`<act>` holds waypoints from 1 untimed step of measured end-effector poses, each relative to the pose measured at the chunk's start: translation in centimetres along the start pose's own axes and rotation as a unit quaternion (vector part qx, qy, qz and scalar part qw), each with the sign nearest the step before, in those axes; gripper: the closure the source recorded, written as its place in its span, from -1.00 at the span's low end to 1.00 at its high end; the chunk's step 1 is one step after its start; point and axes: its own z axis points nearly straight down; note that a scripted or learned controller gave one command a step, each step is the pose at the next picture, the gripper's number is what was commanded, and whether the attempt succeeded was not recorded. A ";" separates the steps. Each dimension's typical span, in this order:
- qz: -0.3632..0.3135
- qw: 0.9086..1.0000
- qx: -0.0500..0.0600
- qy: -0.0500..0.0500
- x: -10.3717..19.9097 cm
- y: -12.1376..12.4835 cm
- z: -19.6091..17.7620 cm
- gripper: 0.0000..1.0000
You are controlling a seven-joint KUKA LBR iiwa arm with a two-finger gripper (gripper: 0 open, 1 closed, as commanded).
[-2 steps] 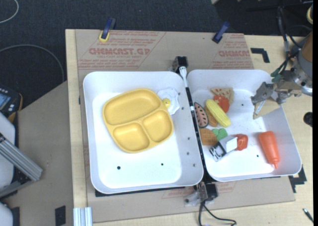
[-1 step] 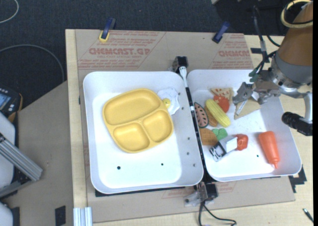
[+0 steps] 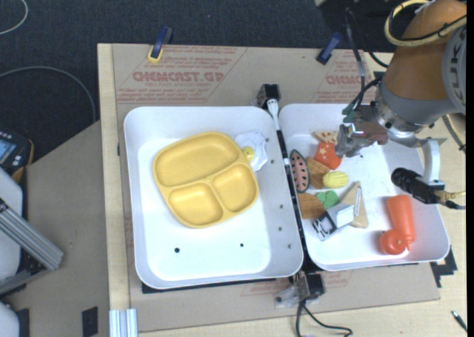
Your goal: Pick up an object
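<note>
My fingers: my gripper (image 3: 349,138) hangs low over the right bin, at about two o'clock from the bench's middle; I cannot tell whether the fingers are spread or pressed together, since the wrist hides them.
My arm: grey, with its orange band (image 3: 426,32) above the wrist, it reaches in from three o'clock.
Nearest object: a small red piece (image 3: 326,155) lies just beside my gripper, at its seven o'clock.
Right bin (image 3: 437,233): a heap of small toys sits along its nine o'clock side, among them a yellow piece (image 3: 335,178), a green piece (image 3: 327,198) and a dark slice with seeds (image 3: 299,170).
Orange bottle (image 3: 398,224): it lies at five o'clock in the right bin, well apart from my gripper.
Left bin (image 3: 215,261): it holds a yellow divided plate (image 3: 204,178), with a small white and yellow piece (image 3: 250,149) touching the plate at its two o'clock edge.
</note>
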 end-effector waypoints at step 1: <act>-0.001 1.000 -0.001 -0.001 5.4 1.3 0.5 1.00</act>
